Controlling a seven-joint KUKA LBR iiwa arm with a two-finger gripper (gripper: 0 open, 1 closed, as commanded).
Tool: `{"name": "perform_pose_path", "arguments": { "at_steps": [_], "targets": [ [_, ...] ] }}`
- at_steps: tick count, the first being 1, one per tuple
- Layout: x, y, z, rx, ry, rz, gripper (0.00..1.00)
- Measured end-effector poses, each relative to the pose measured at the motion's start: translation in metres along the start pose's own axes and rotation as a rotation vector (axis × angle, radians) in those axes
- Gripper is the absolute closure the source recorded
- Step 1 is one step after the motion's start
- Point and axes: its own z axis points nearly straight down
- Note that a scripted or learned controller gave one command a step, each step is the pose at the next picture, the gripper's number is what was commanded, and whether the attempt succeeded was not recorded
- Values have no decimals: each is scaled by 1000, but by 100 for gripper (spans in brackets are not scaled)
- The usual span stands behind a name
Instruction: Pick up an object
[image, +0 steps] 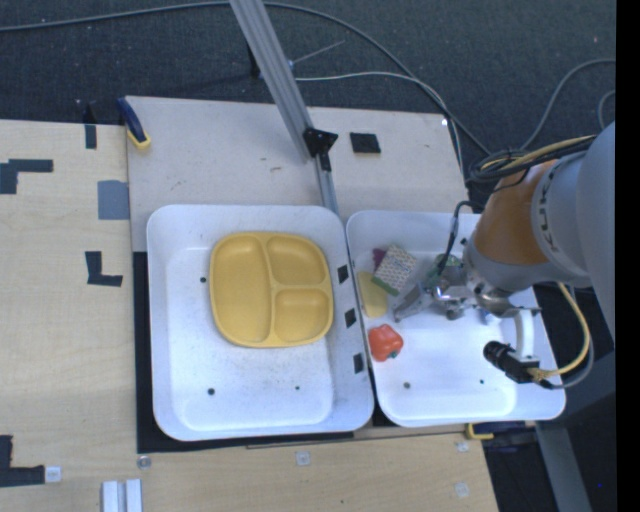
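On a pale bench seen from above at a slant, two shallow white bins are set side by side, and the right bin (450, 395) is taken as the landmark for everything that follows. Just to its left, with rims touching, the left bin (180, 350) is seen; a yellow divided plate (270, 288) with three compartments is laid flat in its upper middle.

Over the right half of the right bin, the grey arm (570, 210) with its orange band (505, 225) is seen reaching in from the right. The gripper (407, 300) is pointed leftward, low over the bin's upper left part. Its metal fingers are seen lying close together, at a narrow gap, and nothing is visibly held between them.

Against the right bin's left wall, a small cluster of objects is gathered. A crumpled checkered packet (394, 266) is placed near the upper left corner, touching or just above the fingertips. A dark reddish item (379, 259) is partly hidden at its left edge and cannot be identified. A pale yellow object (374, 298) is set just below the packet, beside the fingertips. A red and orange pepper-like toy (385, 343) is found below that, apart from the gripper.

Behind the right bin, a slanted metal pole (285, 85) and loose cables (400, 70) are seen.
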Motion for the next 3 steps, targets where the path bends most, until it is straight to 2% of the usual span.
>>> {"name": "perform_pose_path", "arguments": {
  "at_steps": [1, 2, 3],
  "targets": [
    [0, 2, -14, -6, 0, -1, 100],
    [10, 6, -61, -1, 3, -2, 100],
    [6, 6, -124, -4, 1, -1, 100]
  ]
}}
